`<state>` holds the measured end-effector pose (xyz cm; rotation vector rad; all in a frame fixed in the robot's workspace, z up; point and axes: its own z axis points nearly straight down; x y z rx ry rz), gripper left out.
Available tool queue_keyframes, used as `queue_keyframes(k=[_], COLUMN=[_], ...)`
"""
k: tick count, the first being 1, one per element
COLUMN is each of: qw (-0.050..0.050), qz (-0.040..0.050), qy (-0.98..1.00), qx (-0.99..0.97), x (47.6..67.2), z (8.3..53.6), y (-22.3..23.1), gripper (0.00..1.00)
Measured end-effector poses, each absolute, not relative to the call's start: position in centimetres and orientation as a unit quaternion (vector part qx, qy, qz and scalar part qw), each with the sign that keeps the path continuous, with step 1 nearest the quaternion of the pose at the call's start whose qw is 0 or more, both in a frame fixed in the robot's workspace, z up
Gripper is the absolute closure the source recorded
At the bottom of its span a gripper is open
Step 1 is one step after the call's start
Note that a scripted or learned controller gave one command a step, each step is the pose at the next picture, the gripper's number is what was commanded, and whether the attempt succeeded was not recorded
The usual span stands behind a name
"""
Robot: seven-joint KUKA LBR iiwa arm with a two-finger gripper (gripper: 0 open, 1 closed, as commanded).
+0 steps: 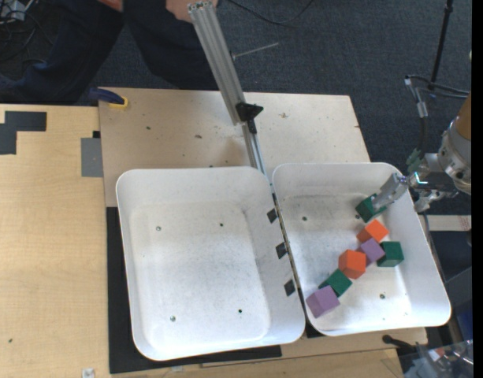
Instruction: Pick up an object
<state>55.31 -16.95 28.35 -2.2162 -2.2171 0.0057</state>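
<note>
Nearest the camera, farthest below and left of the pincer, a purple cube (pixel 321 300) lies by the lower rim of the right bin (pixel 430 309); touching it up-right is a dark green cube (pixel 336 283), then an orange cube (pixel 352 263), a second purple cube (pixel 372 250) and a second orange cube (pixel 375 231), a chain climbing toward the pincer; a second green cube (pixel 391 253) lies just right of that purple one; a third green cube (pixel 366 208) lies right at the tip of the pincer (pixel 385 195); so seven cubes: three green, two purple, two orange; whether the pincer's fingers are spread or pinching that block cannot be told, being small and blurred; the arm (pixel 458 152) is cut off at the right; the left bin (pixel 194 262) lies well to the pincer's left; a slanted metal rail (pixel 223 65) rises beyond
</note>
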Motion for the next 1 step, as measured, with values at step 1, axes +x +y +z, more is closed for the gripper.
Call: queue_keyframes(k=[1], qw=[0.001], qz=[0.0006], qy=[-0.707], qx=[-0.707], x=[55.37], z=[28.58], y=[-17.00], gripper=[0.00])
